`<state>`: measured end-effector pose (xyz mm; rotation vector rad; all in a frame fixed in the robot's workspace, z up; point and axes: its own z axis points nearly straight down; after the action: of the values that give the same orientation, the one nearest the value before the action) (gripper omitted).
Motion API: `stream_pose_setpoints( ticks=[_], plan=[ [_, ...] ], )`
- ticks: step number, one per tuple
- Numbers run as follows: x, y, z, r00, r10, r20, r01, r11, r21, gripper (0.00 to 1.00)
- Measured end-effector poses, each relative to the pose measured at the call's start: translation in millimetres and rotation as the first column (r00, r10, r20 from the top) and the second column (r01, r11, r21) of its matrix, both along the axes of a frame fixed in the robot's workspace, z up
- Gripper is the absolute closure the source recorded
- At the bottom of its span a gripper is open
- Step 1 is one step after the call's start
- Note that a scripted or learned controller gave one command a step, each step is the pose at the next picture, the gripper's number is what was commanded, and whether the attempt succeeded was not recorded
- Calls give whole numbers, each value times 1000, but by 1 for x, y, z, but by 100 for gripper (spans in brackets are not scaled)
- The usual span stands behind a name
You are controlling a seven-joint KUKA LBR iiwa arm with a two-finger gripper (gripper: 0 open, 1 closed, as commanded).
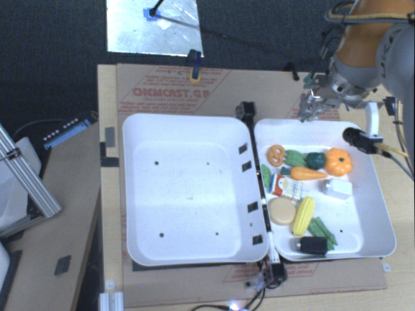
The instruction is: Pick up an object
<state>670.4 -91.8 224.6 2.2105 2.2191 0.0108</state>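
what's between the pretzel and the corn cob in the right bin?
In the camera view, a red-and-white packet and a round tan disc lie between pretzel and corn cob.

Both bins, the left bin (188,193) and the right bin (373,206), are seen as smooth white plastic with a faint sheen. They are borne by a matt brown cardboard sheet (175,86) printed in red. The pumpkin (338,162) and corn (303,215) look like glossy moulded plastic (toy food, by their shine). The black block (314,244) is matt. A crinkled foil sheet (154,18) gleams on dark, rough carpet (52,44). The gripper (311,109) appears as bare metal.
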Motion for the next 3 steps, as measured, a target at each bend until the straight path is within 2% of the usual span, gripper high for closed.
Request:
stream_pose_setpoints(
  ticks=[1,2,3],
  plan=[
    [-1,36,1,1000,3,-9,-3,1000,2,100],
    [-1,122,78,1000,9,-2,-9,1000,5,100],
    [-3,131,10,1000,2,-15,-2,1000,2,100]
  ],
)
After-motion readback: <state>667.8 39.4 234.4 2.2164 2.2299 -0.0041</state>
